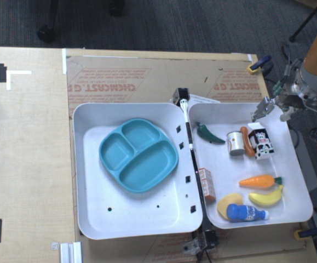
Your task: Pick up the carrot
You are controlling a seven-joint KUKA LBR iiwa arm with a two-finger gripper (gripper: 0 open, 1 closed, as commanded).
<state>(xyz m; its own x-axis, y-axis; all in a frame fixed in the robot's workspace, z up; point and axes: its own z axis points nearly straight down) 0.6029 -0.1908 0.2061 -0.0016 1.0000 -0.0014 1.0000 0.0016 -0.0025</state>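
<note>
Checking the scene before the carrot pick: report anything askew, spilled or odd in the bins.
Nothing is spilled or visibly damaged. The small silver metal can lies on its side in the right white bin, beside the black-and-white carton. The brown snack bar rests against the divider between the bins. The orange plastic carrot lies flat beside the yellow banana.

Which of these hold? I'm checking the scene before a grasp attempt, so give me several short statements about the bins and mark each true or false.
1. The orange carrot with a green top lies in the right white bin. True.
2. The teal divided plate lies in the right bin. False: it lies in the left white bin.
3. The carrot lies beside the yellow banana. True.
4. The gripper holds the carrot. False: it is at the right bin's far edge, apart from the carrot.
</note>
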